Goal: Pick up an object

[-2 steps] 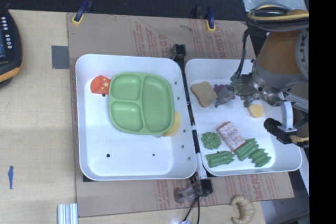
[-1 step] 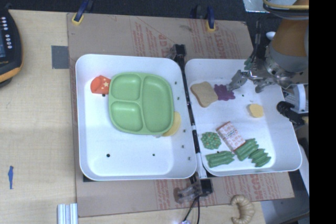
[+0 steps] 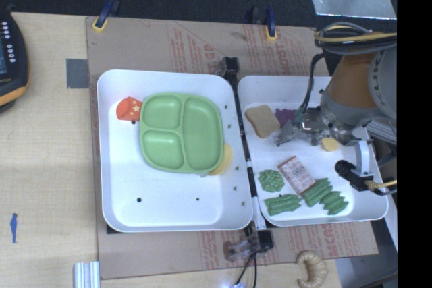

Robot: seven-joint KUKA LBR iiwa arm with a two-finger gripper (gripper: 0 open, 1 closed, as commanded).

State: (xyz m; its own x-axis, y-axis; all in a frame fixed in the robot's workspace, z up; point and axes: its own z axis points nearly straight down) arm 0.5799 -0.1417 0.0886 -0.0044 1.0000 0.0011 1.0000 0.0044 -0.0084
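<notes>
Right bin (image 3: 378, 212), fingers (image 3: 291, 133) above purple toy (image 3: 287, 115)

Faint red print on the cardboard sheet (image 3: 196, 44) is too blurred to read.

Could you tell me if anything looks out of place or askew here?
Yes. The green plate in the left bin lies askew, covering parts of a red item and a yellow one. A tan object lies outside the bins.
</notes>
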